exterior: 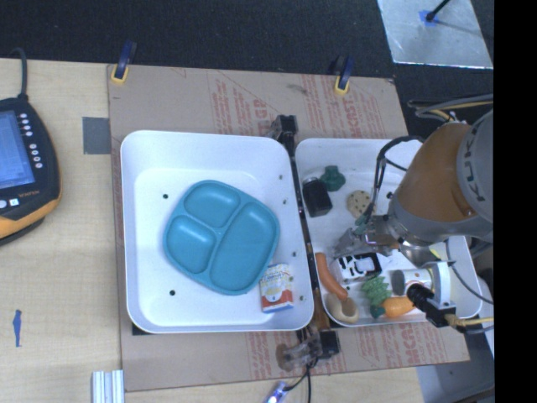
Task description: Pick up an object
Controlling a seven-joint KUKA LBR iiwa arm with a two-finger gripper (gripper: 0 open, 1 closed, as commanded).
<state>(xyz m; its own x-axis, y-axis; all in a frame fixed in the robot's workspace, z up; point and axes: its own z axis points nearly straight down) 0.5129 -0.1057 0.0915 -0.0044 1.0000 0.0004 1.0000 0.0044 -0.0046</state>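
Observation:
My gripper (359, 243) hangs low over the middle of the right bin (312, 153), below the arm's orange band (436, 175). Around it lie small items. A black block (317, 197), a green toy (334, 177) and a speckled cookie (360, 201) sit toward the far side. An orange sausage-like piece (331, 276), a broccoli piece (375, 290), an orange piece (396, 306) and a tan scoop shape (343, 309) lie toward the near side. Nothing shows as held in the gripper. The arm hides the bin's right part.
The left bin (143, 154) holds a blue divided plate (221, 236) and a small carton (276, 287) at its near right corner. A black and orange pendant (21, 166) lies on the bench at far left. Clamps (341, 72) pin the cardboard at the back.

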